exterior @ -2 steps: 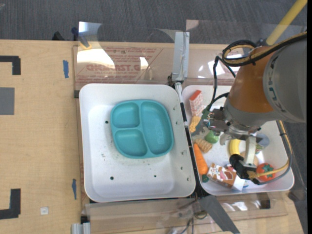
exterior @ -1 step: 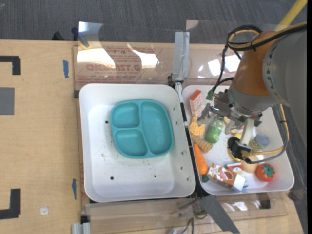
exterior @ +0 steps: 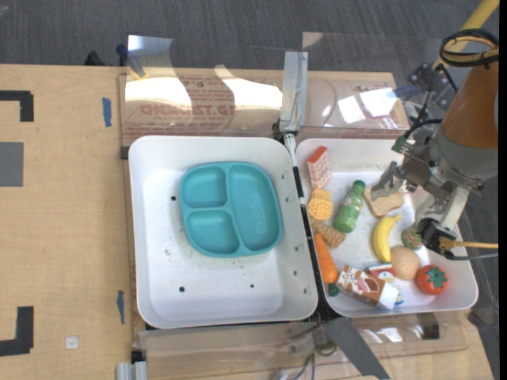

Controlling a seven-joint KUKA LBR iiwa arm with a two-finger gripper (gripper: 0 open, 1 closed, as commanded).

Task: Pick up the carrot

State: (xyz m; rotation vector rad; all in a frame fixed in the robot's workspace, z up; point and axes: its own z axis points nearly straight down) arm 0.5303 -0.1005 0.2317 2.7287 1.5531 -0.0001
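A cardboard-covered bench (exterior: 55,236) on a dark carpeted floor carries two shallow white bins side by side. The left bin (exterior: 150,212) holds a teal divided plate (exterior: 230,209) near its centre. The right bin (exterior: 463,291) holds play food: a small carton (exterior: 318,167) near its far left corner, a corn cob (exterior: 320,206) just below it, a green bottle (exterior: 350,206), a slice of bread (exterior: 386,204), a banana (exterior: 384,237), a pale egg-shaped piece (exterior: 405,263), a tomato (exterior: 431,279) toward the near right corner, and a juice box (exterior: 366,285) along the near edge.

The carrot (exterior: 325,260) lies along the left wall of the right bin, toward its near left corner, pointing roughly from far to near, with the juice box just beside its lower end.

The arm (exterior: 475,109) reaches over the right edge of the same bin. Its gripper (exterior: 396,182) hangs over the far right part, above the bread slice, well apart from the carrot. Whether the fingers are spread or closed cannot be told from this angle.

Progress, as judged: the pick is not yet made. The carrot rests in the bin, untouched. Left to do are travel across the bin to its left wall, descent, closing on the carrot, and the lift. The nearby wall and juice box may crowd the grasp.
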